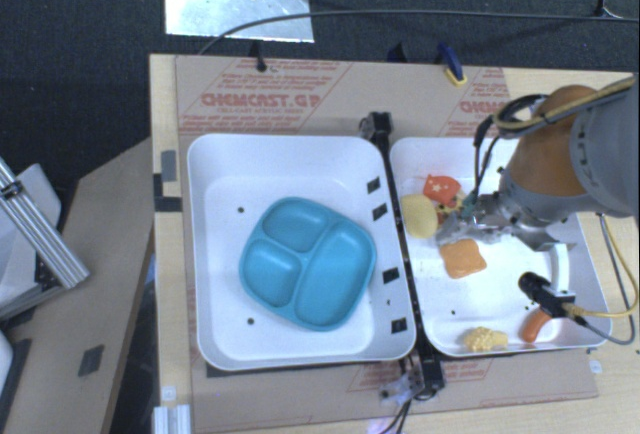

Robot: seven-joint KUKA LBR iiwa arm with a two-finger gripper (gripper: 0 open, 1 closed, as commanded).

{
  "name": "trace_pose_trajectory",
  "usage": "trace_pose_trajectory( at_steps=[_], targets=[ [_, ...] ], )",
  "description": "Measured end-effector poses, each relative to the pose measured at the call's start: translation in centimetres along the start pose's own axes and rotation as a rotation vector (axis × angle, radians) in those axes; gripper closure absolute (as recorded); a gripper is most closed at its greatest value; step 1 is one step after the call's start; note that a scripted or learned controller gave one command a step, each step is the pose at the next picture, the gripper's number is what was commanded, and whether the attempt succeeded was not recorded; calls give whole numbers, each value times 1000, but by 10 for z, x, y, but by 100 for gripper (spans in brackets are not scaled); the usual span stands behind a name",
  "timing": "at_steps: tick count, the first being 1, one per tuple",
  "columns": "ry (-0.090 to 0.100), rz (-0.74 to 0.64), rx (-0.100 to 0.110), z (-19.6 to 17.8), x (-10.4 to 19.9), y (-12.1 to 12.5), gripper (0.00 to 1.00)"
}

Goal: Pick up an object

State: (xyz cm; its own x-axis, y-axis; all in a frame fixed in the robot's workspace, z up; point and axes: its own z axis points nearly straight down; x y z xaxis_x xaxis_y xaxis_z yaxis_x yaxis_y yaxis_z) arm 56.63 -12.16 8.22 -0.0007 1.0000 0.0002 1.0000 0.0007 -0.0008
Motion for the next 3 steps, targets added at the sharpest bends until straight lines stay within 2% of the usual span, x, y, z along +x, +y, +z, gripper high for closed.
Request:
trace_pose_trajectory(
  at_steps=[1,3],
  targets=[
    [-1,-1,-4,-13,0,1,100],
    [-1,-3,-7,-119,-5,-11,100]
  ],
)
